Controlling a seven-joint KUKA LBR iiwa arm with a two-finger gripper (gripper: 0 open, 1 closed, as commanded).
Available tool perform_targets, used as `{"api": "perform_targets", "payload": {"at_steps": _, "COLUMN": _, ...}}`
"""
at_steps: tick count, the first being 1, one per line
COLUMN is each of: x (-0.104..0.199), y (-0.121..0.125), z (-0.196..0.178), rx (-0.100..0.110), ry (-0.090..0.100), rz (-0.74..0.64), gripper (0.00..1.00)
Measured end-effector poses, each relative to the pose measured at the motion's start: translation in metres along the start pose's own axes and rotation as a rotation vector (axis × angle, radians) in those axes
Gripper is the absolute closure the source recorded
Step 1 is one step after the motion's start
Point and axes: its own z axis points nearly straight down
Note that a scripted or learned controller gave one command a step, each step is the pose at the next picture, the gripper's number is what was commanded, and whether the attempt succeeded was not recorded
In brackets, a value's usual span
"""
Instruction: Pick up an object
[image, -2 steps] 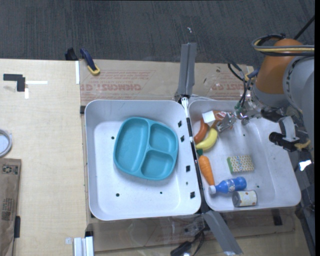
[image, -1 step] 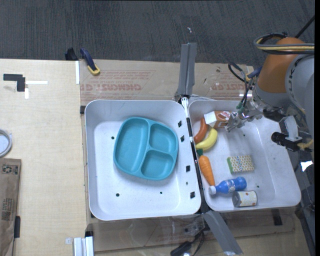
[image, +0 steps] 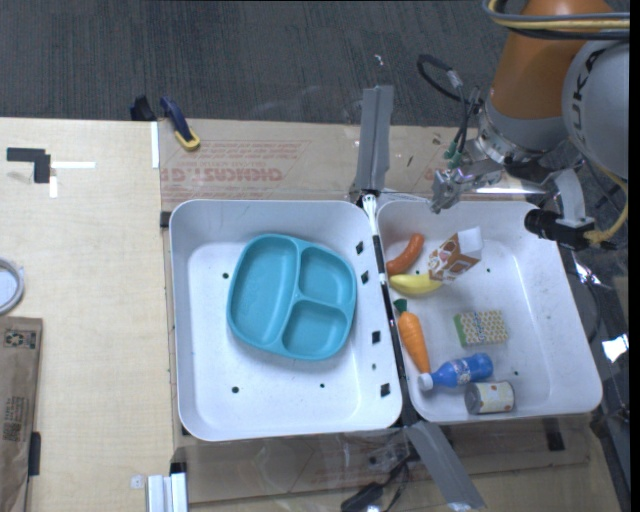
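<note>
- We see the gripper (image: 447, 190) above the right bin's (image: 545, 330) back-left corner, nothing between its tips; can't tell its state.
- Right bin holds hot dog (image: 404, 253), banana (image: 416, 284), small carton (image: 452, 256), carrot (image: 414, 341), sponge (image: 480, 327), bottle (image: 458, 371), can (image: 490, 397).
- We note a blue divided plate (image: 292, 296) in the left bin (image: 200, 330).

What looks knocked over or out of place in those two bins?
In the right bin, the bottle, can and small carton lie on their sides. The blue plate sits flat in the left bin.
</note>
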Motion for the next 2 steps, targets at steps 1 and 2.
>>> {"api": "perform_targets", "payload": {"at_steps": 1, "x": -0.001, "y": -0.001, "z": 0.001, "rx": 0.003, "ry": 0.0, "rz": 0.001, "gripper": 0.0}}
{"api": "perform_targets", "payload": {"at_steps": 2, "x": -0.058, "y": -0.037, "z": 0.144, "rx": 0.001, "ry": 0.0, "rz": -0.27, "gripper": 0.0}}
